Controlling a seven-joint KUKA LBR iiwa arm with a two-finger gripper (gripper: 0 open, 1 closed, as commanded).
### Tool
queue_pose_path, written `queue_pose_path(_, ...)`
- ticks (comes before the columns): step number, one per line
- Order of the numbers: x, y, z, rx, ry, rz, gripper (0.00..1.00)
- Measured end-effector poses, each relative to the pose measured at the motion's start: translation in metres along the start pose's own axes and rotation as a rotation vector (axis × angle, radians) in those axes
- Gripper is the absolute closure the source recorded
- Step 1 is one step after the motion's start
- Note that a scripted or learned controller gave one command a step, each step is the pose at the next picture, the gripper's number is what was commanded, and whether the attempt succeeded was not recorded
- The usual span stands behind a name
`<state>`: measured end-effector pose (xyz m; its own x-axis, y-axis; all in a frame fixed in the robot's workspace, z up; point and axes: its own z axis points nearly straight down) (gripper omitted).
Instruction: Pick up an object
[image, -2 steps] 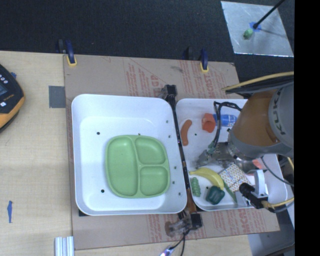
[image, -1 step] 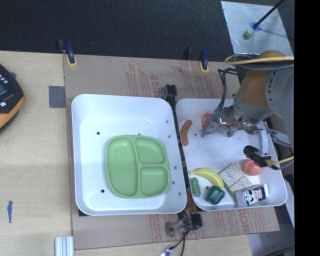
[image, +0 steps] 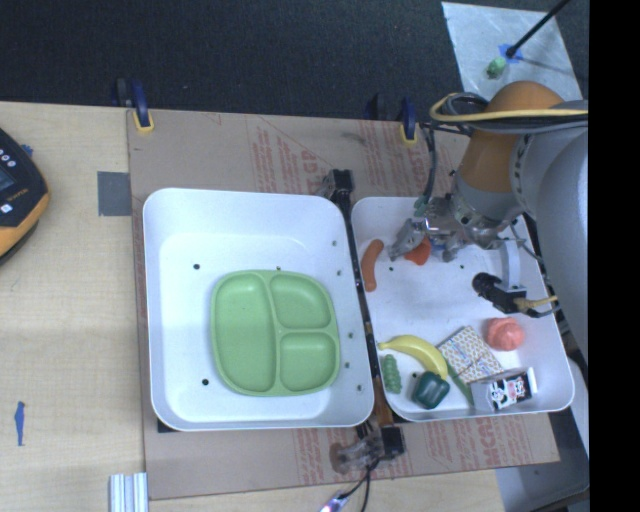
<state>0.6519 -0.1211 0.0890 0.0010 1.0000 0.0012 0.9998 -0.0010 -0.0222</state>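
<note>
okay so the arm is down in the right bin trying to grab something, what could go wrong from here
1. The gripper sits low at the back of the right bin, next to a small red-orange item and near the sausage lying against the bin's left wall; it may nudge one aside rather than lift it.
2. The banana, green pepper, patterned packet and milk carton crowd the front edge, so a grab there could catch two at once.

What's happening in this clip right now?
The arm has its gripper lowered into the right bin, at a small red-orange object near the sausage. Whether it has a grasp is unclear. A banana, patterned packet and other items lie nearer the front. The left bin holds a green divided plate.
</note>
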Motion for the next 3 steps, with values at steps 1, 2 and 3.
queue_pose_path(1, -0.001, 0.000, 0.000, 0.000, 0.001, -0.001, 0.00)
queue_pose_path(2, 0.026, 0.002, -0.001, -0.006, -0.001, -0.004, 0.00)
queue_pose_path(3, 0.025, 0.000, -0.012, 0.001, -0.001, -0.007, 1.00)
